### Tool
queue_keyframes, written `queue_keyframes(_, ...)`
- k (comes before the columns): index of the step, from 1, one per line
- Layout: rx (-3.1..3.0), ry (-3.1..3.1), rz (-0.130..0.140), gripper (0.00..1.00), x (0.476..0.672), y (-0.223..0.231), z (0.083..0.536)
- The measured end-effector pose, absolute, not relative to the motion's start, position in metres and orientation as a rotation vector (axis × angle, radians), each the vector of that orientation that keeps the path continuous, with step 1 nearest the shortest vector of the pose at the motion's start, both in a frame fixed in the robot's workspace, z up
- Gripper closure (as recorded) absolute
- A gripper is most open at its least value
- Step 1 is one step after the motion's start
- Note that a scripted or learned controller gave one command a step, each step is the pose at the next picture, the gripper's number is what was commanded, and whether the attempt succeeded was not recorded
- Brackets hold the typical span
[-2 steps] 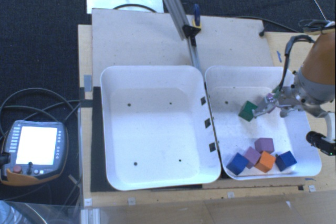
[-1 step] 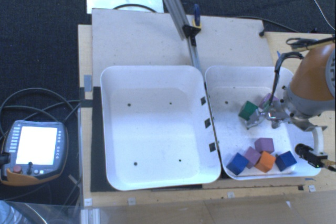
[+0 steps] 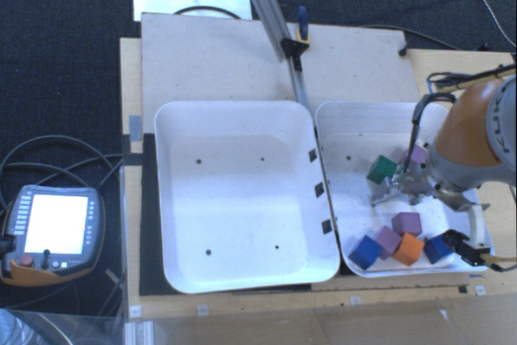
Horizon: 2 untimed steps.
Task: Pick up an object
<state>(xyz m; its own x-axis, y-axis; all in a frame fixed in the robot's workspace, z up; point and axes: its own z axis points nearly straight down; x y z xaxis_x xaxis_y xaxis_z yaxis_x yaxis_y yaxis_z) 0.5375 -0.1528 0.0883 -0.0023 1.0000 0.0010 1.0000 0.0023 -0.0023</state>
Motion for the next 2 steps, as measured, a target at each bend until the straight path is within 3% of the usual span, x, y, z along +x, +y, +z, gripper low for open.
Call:
queue_keyframes(1,-2.218,-2.228,-0.003,1.00,0.539,-0.153,0.101)
queue_keyframes(2,-2.219,-2.230,-0.005,1.00,0.538,-0.144,0.153)
